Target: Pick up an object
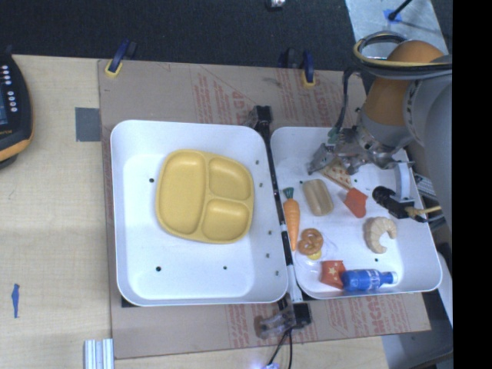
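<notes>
My gripper (pixel 336 160) hangs low over the far part of the right bin (pixel 431 261), reaching in from the right. Just below it lies a tan cracker-like piece (pixel 339 177), partly covered by the gripper. Nearby in the same bin are a beige bread roll (pixel 317 197), a red block (pixel 355 203), an orange carrot (pixel 292 214), a brown pretzel (pixel 310 242), a pale croissant shape (pixel 379 234), a small red box (pixel 332 273) and a blue bottle (pixel 367 280) on its side. I see nothing held in the gripper.
The left bin (pixel 123 206) holds a yellow divided plate (pixel 205 196). The grey arm with its orange band (pixel 400 83) fills the upper right. A dark handheld device (pixel 11 106) lies at the bench's left edge.
</notes>
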Action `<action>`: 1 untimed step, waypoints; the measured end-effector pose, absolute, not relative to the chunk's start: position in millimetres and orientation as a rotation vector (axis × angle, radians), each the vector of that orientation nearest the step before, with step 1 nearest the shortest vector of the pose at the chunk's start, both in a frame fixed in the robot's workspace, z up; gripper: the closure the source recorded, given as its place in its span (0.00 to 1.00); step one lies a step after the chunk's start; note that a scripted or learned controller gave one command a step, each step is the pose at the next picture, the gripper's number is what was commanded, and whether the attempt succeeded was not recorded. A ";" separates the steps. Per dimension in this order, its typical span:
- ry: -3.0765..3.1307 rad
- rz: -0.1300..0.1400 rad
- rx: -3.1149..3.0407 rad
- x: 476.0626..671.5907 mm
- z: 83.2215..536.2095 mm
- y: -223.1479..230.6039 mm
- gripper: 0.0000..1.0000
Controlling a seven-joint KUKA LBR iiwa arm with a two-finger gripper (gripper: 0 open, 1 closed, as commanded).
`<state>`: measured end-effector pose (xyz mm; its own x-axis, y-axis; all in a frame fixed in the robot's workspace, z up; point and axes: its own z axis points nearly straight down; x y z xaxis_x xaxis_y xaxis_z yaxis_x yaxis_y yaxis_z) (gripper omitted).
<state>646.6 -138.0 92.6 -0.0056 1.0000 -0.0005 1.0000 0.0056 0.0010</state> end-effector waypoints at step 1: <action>2.229 0.000 2.213 657.2 98.0 -101.5 0.00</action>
